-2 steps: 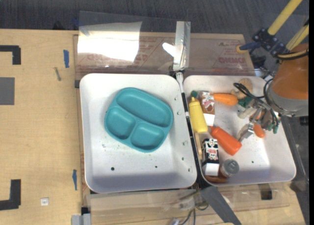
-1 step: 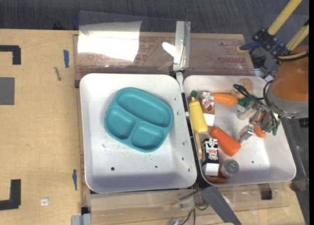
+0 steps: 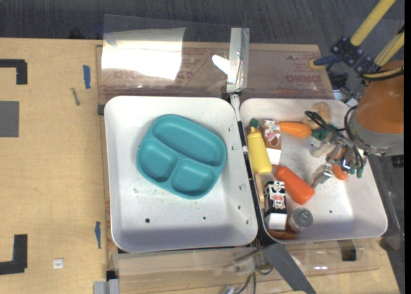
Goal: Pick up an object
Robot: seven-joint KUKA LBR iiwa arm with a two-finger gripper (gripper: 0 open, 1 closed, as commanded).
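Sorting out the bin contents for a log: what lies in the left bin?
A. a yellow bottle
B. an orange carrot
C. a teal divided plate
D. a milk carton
C: the teal divided plate lies alone on the floor of the left bin; the small items are in the right bin.

Right bin [image 3: 366, 219] crowded along divider

Two bins side by side on the bench [image 3: 51, 158]. Left bin [image 3: 128, 222]: divided tray [image 3: 182, 155] roughly centred. Right bin [image 3: 359, 212]: bottle [image 3: 258, 151] along its left wall, small carton [image 3: 275, 196] below it, carrot-shaped piece [image 3: 296, 185] just right of the carton, round cap [image 3: 302, 217] near the front edge. Gripper [image 3: 337, 161] over the right half of the right bin.
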